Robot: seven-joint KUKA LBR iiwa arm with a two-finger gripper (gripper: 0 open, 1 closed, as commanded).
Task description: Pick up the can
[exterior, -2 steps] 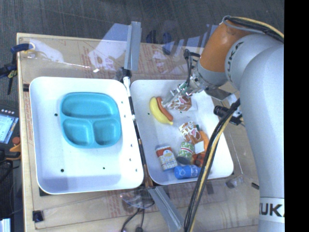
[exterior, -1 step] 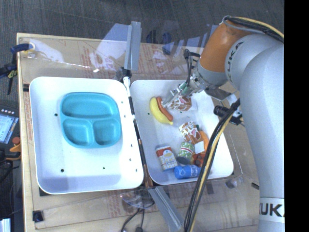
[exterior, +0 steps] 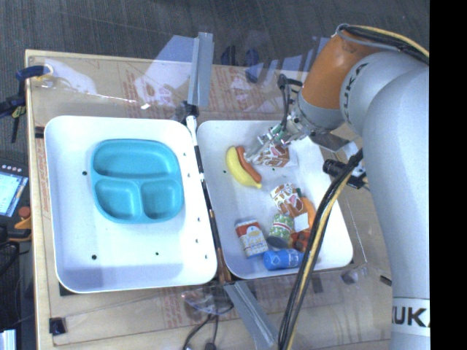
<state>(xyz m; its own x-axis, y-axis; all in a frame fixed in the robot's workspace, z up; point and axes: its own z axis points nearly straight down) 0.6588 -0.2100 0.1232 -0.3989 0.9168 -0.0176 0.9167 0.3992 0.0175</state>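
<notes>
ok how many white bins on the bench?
2. Left bin holds the blue divided tray; right bin holds the cluttered items, with the gripper over its far end.

Single fixed overhead camera, slanted over both bins (exterior: 55,195).

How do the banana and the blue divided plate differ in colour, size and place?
The banana is yellow and curved; the blue divided plate is turquoise with three compartments. The banana is much smaller. It lies in the right bin among other items; the plate lies in the left bin.
</notes>
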